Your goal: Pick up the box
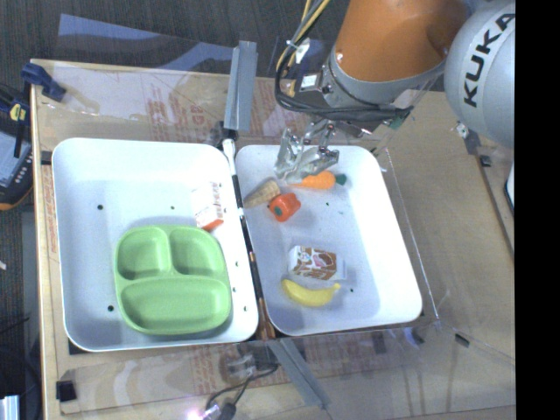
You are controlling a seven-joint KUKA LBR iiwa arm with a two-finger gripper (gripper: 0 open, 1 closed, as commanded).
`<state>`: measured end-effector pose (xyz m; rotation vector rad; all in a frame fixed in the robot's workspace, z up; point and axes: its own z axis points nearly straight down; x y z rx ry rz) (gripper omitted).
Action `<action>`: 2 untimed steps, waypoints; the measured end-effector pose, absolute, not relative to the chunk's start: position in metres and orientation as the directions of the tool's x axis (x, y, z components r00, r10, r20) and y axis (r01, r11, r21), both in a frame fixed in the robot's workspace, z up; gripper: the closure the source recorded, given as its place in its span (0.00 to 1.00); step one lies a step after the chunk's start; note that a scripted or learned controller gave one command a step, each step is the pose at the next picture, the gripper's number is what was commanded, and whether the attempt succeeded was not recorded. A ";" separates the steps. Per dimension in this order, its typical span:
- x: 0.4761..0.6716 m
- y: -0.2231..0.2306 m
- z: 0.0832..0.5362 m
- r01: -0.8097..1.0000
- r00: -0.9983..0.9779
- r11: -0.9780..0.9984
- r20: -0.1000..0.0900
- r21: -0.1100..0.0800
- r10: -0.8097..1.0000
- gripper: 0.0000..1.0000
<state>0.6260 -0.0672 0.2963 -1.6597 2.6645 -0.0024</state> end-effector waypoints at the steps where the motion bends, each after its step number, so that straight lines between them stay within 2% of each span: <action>1: 0.626 -0.067 0.296 -0.897 -0.441 0.441 -0.001 -0.002 -0.897 0.00; 2: 0.602 -0.132 0.264 -0.942 -0.337 0.337 0.000 0.001 -0.942 0.00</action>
